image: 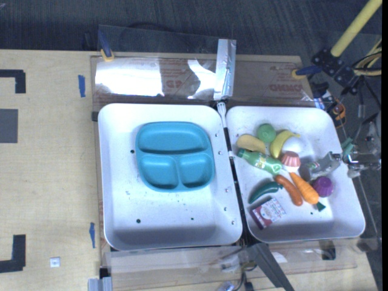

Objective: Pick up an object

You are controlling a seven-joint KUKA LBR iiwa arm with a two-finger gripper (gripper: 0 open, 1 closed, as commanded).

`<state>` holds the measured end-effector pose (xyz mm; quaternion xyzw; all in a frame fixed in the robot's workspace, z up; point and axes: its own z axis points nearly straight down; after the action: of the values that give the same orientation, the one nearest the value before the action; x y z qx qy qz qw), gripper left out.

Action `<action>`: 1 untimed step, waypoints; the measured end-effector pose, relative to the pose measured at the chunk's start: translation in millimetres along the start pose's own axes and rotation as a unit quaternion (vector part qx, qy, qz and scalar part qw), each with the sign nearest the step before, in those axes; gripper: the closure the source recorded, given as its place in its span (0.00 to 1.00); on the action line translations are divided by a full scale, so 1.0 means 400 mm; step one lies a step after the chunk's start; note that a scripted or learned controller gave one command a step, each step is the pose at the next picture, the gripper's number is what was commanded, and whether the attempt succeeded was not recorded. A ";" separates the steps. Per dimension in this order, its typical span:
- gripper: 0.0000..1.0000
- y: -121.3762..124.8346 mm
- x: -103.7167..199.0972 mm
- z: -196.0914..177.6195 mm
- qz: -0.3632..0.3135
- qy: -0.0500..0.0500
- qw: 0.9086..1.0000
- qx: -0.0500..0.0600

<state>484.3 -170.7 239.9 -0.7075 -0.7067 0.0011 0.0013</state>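
– In the right bin (347,222), near its right-hand wall, that's where the gripper (321,164) sits, low among the toys.

– Is it apart or clamped on something?

– I cannot tell. It reads as a small grey metal shape, and nothing shows clearly held in it. I would not call anything picked.

– What is closest to it?

– The purple toy (325,187) lies just below it and the two orange carrots (303,188) run slantwise just beside that. The pink cupcake (291,159) is to its left, also near.

– And the rest of the pile?

– Further left: a yellow banana (251,142), a second yellow piece (280,140), a round green fruit (265,131), a green bottle (258,160), a dark green cucumber (264,191) and a red packet (270,212) lying flat at the front.

– Why is everything crowded there?

– My guess is that this bin serves as the source, since the left bin (115,180) carries a blue divided plate (174,153) and nothing to grasp loosely. The arm comes from the right, so the near-wall toys are its shortest reach.

– Any risk?

– The pieces touch and overlap, so closing on one may nudge a neighbour or slip off a rounded side.
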 end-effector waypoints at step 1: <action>0.00 -0.010 -0.018 0.376 0.025 0.000 1.000 -0.002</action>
<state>479.9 -177.8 89.7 -0.7246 -0.6891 0.0002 -0.0003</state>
